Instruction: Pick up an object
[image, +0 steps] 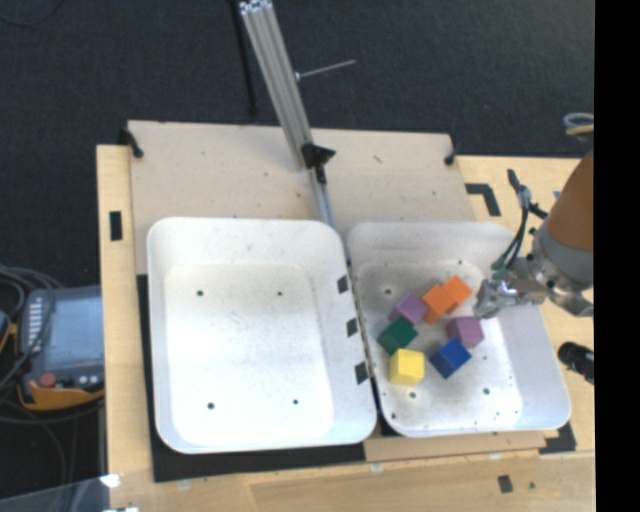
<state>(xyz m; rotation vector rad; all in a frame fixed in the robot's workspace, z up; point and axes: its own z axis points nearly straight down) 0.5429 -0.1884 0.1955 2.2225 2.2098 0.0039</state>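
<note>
The pale wooden desk fills most of the view, with a lighter board laid across its far half and dark floor beyond. On it sit two shallow white bins side by side: the left bin and the right bin, their inner walls touching along the middle. A slanted metal rail runs down from the top of the view and ends at the far edge between the bins. A small screen unit with cables sits off the desk's left side. The grey arm, with its orange band, comes in from the right above the right bin's far right part. Its pincer hangs low over that bin, just right of the orange block; whether it is open or closed I cannot tell, and nothing is seen between its tips. The blocks lie clustered in the middle of the right bin: the orange one farthest back, a purple block touching its left side, a green block just below that, a yellow block nearest the front, a blue block to its right, and a second lilac block just behind the blue one, near the pincer.
</note>
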